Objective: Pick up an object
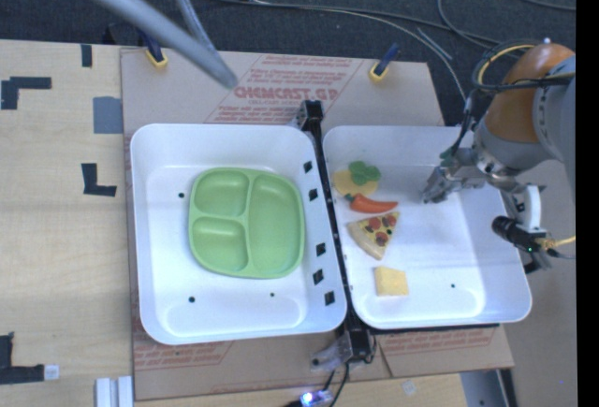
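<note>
Toy food lies in the right bin [496, 297], the claw [438, 190] hovering beside it.
The pizza slice [376, 232], just below the carrot [372, 204], looks light, stiff and slick; pinch across its narrow sides. Whether the claw is spread, I cannot tell.

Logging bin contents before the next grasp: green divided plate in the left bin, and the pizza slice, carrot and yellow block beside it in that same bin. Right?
Not quite. The camera view shows the green divided plate alone in the left bin; the pizza slice, carrot and yellow block lie in the right bin.
</note>
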`<state>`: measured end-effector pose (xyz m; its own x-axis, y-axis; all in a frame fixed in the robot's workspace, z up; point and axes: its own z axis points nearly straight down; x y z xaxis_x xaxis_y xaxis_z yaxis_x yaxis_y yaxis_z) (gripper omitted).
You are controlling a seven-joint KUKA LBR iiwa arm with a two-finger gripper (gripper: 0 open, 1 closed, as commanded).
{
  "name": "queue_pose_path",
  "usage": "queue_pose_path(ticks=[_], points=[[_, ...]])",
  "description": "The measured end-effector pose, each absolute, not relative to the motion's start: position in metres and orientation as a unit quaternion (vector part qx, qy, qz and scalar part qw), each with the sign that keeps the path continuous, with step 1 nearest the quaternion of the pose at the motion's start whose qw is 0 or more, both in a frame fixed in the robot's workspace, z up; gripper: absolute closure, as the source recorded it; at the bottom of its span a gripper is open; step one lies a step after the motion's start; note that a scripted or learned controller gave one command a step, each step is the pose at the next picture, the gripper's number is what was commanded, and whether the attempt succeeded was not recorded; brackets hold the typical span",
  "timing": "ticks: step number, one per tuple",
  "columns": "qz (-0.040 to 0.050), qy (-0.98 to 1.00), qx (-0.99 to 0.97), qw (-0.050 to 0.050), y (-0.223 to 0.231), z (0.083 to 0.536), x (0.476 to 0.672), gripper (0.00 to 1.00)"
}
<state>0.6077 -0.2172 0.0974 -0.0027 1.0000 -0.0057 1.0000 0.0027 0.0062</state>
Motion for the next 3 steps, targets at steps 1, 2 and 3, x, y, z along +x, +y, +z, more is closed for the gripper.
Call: queue_pose_path(ticks=[1,2,3], points=[[0.0009,0.708,0.707,0.002,-0.223,0.146,0.603,1.0],[0.0014,0.708,0.706,0.002,-0.216,0.193,0.61,1.0],[0.0015,0.708,0.706,0.003,-0.216,0.256,0.606,1.0]])
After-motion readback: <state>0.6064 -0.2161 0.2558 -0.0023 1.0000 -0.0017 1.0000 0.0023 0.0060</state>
